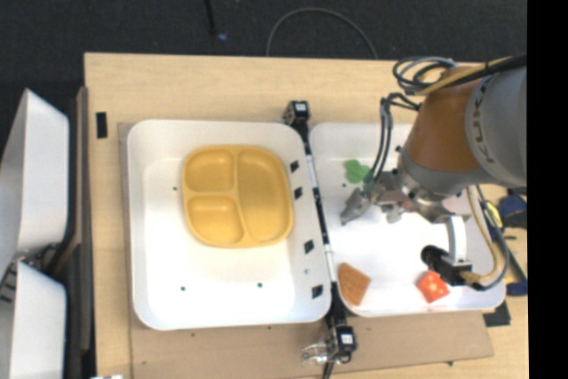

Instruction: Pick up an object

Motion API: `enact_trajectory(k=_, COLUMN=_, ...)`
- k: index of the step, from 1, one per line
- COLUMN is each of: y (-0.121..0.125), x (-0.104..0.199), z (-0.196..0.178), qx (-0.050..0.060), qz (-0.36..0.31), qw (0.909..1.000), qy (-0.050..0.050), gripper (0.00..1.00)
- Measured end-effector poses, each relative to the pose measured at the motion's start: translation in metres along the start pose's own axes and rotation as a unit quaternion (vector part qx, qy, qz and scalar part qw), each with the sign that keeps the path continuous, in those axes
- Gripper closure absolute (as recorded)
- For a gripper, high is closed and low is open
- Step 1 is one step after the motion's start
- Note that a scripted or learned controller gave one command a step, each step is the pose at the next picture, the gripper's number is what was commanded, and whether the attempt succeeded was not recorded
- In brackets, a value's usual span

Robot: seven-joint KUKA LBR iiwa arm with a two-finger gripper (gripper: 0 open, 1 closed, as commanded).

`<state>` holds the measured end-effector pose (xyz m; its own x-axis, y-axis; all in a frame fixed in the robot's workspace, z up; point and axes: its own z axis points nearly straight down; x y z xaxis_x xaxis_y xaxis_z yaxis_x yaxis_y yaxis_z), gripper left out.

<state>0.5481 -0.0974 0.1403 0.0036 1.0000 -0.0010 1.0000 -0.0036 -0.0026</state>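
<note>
My gripper (369, 209) hangs over the left half of the right bin (390, 302), its fingers spread open with nothing between them. A small green object (356, 169) lies just above and left of the gripper, close to the fingers but apart from them. A brown, toast-like wedge (353, 284) rests in the bin's front left corner. A small red object (432, 287) sits near the front right, below the wrist.
The left bin (151, 280) holds a yellow divided plate (238, 194) with three compartments. A black-clipped divider rim (312, 209) separates the bins. The grey and orange arm (461, 138) covers the right bin's upper right part.
</note>
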Motion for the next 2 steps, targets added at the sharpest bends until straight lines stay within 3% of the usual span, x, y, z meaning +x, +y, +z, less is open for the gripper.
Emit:
enact_trajectory(k=1, y=0.001, x=0.000, z=-0.013, qx=-0.003, qz=0.003, qw=1.0000, qy=0.000, gripper=1.00)
enact_trajectory(k=2, y=0.013, x=-0.003, z=-0.070, qx=-0.005, qz=-0.003, qw=1.0000, qy=0.000, gripper=1.00)
